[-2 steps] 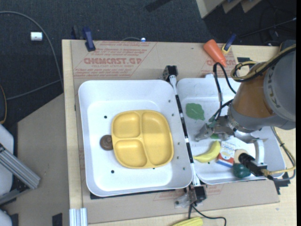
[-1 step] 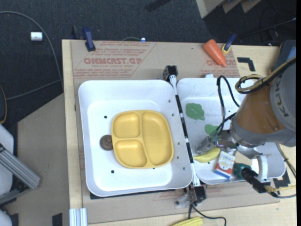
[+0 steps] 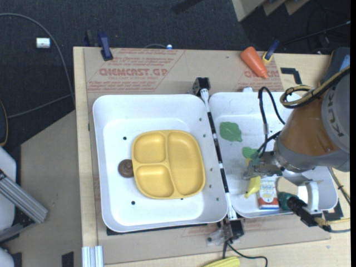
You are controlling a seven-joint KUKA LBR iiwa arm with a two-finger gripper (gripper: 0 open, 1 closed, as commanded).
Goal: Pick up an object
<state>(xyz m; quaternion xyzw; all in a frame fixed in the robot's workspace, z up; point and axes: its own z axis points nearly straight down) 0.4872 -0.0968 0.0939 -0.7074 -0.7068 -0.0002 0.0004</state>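
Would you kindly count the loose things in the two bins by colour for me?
Yellow: 2, the divided plate and a small piece
Green: 2
Brown: 1, a disc
White and red: 1, a carton
Total: 6

In the left bin (image 3: 105,166) I see a yellow divided plate (image 3: 168,164), three compartments facing up, lying flat near the middle of the floor. A small brown round piece (image 3: 125,168) lies touching the plate's left edge, partly tucked under it. In the right bin (image 3: 233,102) a flat green leaf-shaped piece (image 3: 230,130) lies alone toward the far left part. Nearer me, a smaller green item (image 3: 250,152) sits close to the arm, partly hidden. Below it a small yellow object (image 3: 253,187) lies tilted, just beside a white carton with a red band (image 3: 268,194), which rests flat near the front wall. I cannot tell what the yellow object is.
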